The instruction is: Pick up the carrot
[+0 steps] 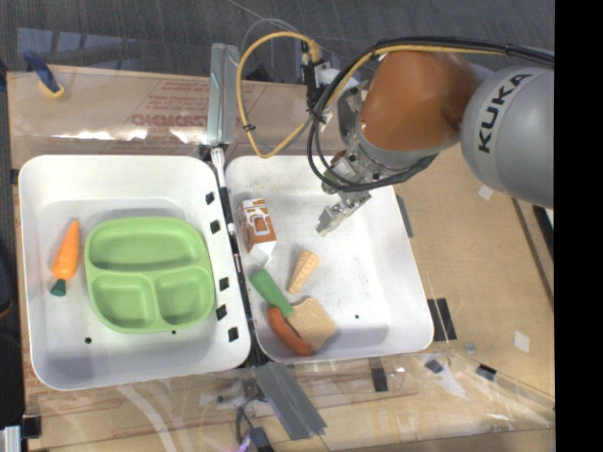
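Overhead, we look down on a worktop [471, 290] of pale brown board, with clear plastic sheeting taped over its far part and printed in red lettering that reads reversed from our side. Beyond it lies a dark ribbed floor or mat, and a white object sits at the top edge. Two shallow white bins rest side by side, touching along a line of black clips. The left bin [38, 347] holds a green divided plate [148, 273] near its middle, and the carrot [65, 256] lies just beside that plate's left rim, orange body pointing away from us and dark green stub toward us, well apart from the arm. The right bin [396, 290] holds a small brown-and-white carton [257, 223] near its left wall, a tan cone [302, 270] near the middle, and a cluster at the near left corner: a green piece [268, 288], a reddish sausage-like piece [285, 334] and a tan block [314, 323], touching one another. We see the grey arm with its orange band [415, 97] reaching in from the right, yellow and black cables looping beside it. Its tool [335, 213] hangs over the far part of the right bin with nothing between its tips; whether they are apart or together we cannot tell.
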Controlling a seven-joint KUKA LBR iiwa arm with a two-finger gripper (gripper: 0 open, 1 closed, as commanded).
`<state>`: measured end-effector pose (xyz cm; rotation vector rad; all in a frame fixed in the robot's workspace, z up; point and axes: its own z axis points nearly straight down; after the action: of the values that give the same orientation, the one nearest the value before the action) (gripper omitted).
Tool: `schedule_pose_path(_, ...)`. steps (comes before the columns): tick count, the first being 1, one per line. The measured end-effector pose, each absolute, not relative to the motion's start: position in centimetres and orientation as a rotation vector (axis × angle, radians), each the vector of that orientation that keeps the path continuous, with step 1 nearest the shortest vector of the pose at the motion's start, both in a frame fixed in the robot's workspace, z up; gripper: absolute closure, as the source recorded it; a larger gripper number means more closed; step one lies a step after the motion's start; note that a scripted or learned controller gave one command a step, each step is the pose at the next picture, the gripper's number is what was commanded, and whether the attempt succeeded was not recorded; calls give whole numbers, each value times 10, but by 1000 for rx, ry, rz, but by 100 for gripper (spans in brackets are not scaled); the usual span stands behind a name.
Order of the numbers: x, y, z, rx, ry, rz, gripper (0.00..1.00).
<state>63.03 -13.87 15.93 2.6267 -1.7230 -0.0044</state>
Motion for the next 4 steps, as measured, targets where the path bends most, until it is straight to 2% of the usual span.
schedule_pose_path(1,568,-127,139,2371,-2059,-7,100)
schedule_pose_path(2,552,-50,194,2502,-1907,2,100)
schedule_pose_path(3,541,27,191,2707,-1596,-6,100)
schedule_pose_path(4,573,117,138,2882,-1254,-8,100)
